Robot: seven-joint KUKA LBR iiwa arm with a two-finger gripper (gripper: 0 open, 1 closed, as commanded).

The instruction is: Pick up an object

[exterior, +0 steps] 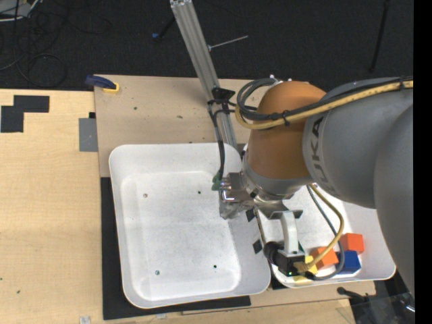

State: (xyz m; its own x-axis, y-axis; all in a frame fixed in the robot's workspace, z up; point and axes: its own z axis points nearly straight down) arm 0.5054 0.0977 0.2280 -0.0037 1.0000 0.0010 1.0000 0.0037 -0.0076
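Camera view puts the square-edged orange block (352, 241) and blue block (349, 262) nearest you, touching, in the right bin's (378, 272) near corner. Farther back the pincer (231, 204) hangs by the smooth white left bin's (169, 248) right rim, apart from both blocks. You cannot tell its opening or hold, and closing there would likely grasp nothing or strike the rim.
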